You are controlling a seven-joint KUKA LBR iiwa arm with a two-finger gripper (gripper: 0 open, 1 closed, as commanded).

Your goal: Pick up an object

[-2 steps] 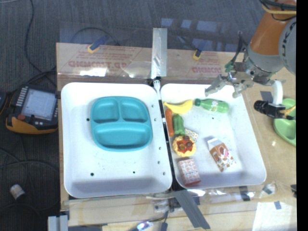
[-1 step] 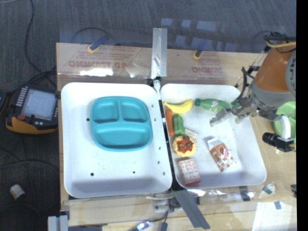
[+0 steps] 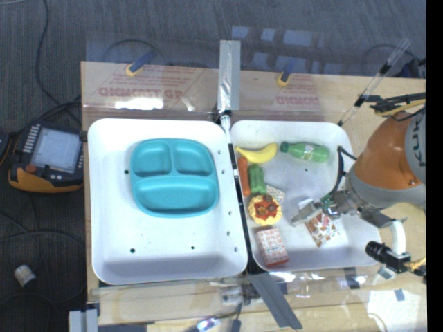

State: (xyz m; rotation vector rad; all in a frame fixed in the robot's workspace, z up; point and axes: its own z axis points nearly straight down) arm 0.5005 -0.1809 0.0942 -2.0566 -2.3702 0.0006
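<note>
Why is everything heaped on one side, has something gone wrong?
Nothing looks spilled or broken. The toy food, such as the banana and green bottle, lies loose in the right bin, while the left bin holds a blue divided plate, lying flat.

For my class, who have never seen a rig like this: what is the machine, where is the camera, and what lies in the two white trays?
One camera looks down at a slant on a bench. The grey arm with an orange band, reaching in from the right, is a robot; its gripper is low in the right bin, near a small packet. That bin also holds a banana, a green bottle, a carrot, a green vegetable, a pizza slice and a pink box. The left bin holds a turquoise divided plate. Whether anything is gripped is unclear.
</note>
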